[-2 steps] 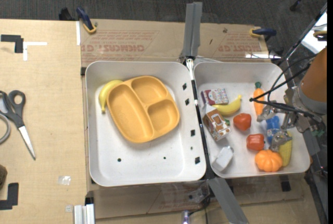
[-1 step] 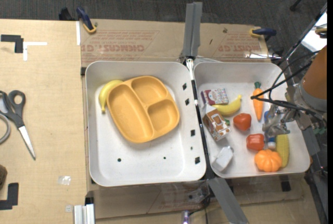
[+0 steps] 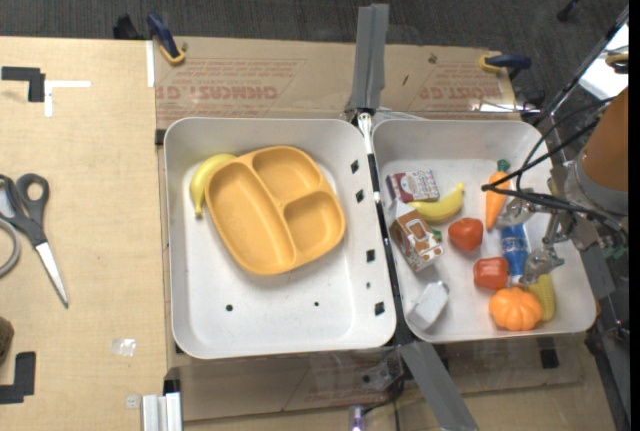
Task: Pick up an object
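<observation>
My gripper (image 3: 530,239) hangs over the right side of the right bin (image 3: 470,134), open. One metal finger (image 3: 515,212) is toward the far side and the other (image 3: 546,265) toward the near side. A small blue bottle (image 3: 514,251) lies just left of the gap between them, with nothing clamped. Around it lie an orange carrot (image 3: 495,203), a red tomato (image 3: 465,235), a red pepper (image 3: 490,273), an orange pumpkin (image 3: 515,310) and a small yellow piece (image 3: 544,296). Further left are a banana (image 3: 442,207), a red-and-white packet (image 3: 414,186), a brown box (image 3: 417,240) and a white block (image 3: 430,305).
The left bin (image 3: 190,319) holds a yellow divided plate (image 3: 275,209) and a banana (image 3: 205,181) at its left rim. Scissors (image 3: 35,234) lie on the wooden bench at far left. Black cables (image 3: 545,154) cross above the right bin's far right corner.
</observation>
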Controlling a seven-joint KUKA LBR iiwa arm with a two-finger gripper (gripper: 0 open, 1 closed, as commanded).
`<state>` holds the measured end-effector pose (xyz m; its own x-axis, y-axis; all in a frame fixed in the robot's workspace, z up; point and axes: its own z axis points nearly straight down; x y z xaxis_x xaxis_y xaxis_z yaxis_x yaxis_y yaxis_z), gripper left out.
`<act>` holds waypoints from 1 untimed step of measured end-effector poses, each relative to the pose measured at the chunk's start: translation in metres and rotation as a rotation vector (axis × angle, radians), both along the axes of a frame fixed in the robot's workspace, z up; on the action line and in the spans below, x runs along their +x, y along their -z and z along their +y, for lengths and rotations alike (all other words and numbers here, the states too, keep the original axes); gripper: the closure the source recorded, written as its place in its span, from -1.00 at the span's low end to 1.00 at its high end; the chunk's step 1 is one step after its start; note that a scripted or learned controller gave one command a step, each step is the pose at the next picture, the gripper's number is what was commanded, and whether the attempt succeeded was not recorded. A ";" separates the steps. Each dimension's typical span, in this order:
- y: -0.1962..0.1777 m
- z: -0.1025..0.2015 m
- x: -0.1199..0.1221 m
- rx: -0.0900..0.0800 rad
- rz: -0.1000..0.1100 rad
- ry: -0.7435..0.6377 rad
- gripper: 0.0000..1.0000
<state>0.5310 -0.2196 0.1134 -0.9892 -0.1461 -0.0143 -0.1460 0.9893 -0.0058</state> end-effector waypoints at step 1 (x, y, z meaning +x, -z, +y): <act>0.021 0.019 0.013 0.005 0.011 0.040 -1.00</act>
